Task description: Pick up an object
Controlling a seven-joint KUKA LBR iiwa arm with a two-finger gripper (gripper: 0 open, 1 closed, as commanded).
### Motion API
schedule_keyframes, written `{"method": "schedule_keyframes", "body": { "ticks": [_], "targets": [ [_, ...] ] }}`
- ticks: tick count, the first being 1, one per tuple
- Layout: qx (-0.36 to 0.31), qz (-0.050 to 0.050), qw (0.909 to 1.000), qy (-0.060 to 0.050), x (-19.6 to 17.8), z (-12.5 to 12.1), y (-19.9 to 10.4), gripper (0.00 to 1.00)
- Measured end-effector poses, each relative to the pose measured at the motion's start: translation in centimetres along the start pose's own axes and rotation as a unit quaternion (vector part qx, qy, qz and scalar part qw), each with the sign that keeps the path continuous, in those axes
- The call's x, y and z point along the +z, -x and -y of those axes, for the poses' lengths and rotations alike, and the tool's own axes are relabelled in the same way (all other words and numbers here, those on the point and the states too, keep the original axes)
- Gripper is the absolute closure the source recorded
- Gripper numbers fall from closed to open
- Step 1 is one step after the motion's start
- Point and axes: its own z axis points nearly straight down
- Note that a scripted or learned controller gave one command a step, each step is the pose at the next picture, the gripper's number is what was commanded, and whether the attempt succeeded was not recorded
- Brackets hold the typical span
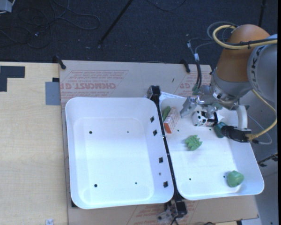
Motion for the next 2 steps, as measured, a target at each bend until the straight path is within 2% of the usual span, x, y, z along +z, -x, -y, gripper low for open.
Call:
{"method": "schedule_keyframes", "body": {
  "ticks": [1, 2],
  "targets": [
    [0.002, -0.001, 1.0000, 0.001, 11.75, 2.45, 1.85, 0.00],
    [0.002, 0.000, 1.0000, 0.001, 11.35, 2.37, 1.86, 0.00]
  ]
}}
